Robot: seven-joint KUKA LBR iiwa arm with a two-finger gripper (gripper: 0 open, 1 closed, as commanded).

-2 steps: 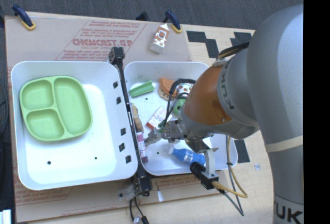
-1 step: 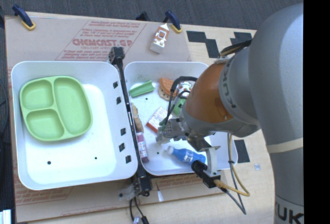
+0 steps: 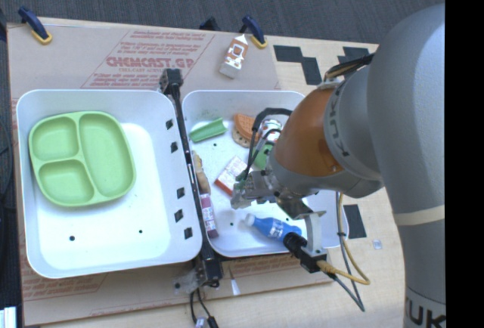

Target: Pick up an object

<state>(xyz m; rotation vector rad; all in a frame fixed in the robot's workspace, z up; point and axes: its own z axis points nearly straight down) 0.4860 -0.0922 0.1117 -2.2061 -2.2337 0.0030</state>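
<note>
- Blue-and-white bottle (image 3: 271, 227) lies on its side at the near edge of the right bin (image 3: 227, 245), just below the gripper (image 3: 243, 196); it looks light, stiff and rounded, so likely slippery. Across the middle of its body seems the safest hold.
- Metal gripper hangs low over the bin, beside a small red-and-white packet (image 3: 229, 175); I cannot tell how the jaws stand, and nothing shows between them.
- Tight room here: the near wall and the divider crowd the bottle.
- Farther back lie a green stick (image 3: 207, 130) and an orange piece (image 3: 243, 127).
- Left bin (image 3: 91, 243) holds a green divided plate (image 3: 80, 158), with bare floor around it.
</note>
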